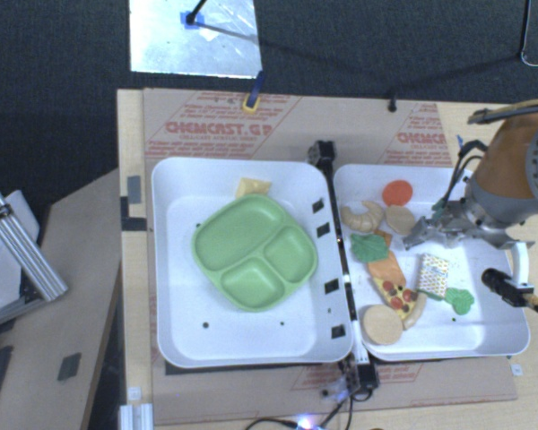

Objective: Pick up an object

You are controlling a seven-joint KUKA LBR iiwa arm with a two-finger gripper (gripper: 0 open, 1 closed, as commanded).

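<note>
Gripper [428,232] low over right bin [511,334], grip state unclear; cardboard-covered bench [215,124]; dark floor beyond.

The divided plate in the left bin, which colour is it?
Light green. The divided plate shows best in the camera view, lying in the left bin.

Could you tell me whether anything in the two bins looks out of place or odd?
One thing: a small yellow piece lies in the left bin, partly tucked behind the green divided plate, while the other toy foods cluster in the right bin.
</note>
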